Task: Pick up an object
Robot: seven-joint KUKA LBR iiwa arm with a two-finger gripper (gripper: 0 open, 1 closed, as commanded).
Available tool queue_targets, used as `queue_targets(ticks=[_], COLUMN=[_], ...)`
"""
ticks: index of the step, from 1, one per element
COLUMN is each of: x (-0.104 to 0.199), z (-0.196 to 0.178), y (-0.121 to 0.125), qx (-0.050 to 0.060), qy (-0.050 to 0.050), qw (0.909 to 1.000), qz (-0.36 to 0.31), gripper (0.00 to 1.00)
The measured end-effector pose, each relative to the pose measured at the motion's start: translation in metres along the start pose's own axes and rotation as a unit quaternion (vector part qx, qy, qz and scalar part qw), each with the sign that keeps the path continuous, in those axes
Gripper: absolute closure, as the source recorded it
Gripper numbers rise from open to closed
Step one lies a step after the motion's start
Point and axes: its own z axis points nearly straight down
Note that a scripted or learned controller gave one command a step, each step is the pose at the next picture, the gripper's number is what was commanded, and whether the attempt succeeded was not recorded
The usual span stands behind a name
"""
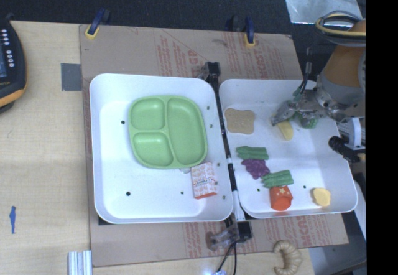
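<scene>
At right of centre, the gripper (290,116), fingers spread, straddles a yellow piece (285,130) that may slip aside as they close.

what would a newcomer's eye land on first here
The pale green three-compartment plastic plate stands out most, lying in the left white bin above a small red-and-white packet. Next come the small toy foods scattered in the right white bin, where the arm's pincer hangs over a small yellow piece.
</scene>
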Motion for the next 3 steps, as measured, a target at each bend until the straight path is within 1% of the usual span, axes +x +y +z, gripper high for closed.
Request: queue_targets(ticks=[1, 2, 3], x=[0.001, 0.030, 0.027], z=[0.000, 0.001, -0.010], y=[-0.017, 0.007, 0.006], qx=[-0.001, -0.002, -0.001], qy=[-0.002, -0.009, -0.009], qw=[1.0000, 1.0000, 1.0000], qz=[-0.001, 0.001, 0.002], gripper=[0.00, 0.00, 1.00])
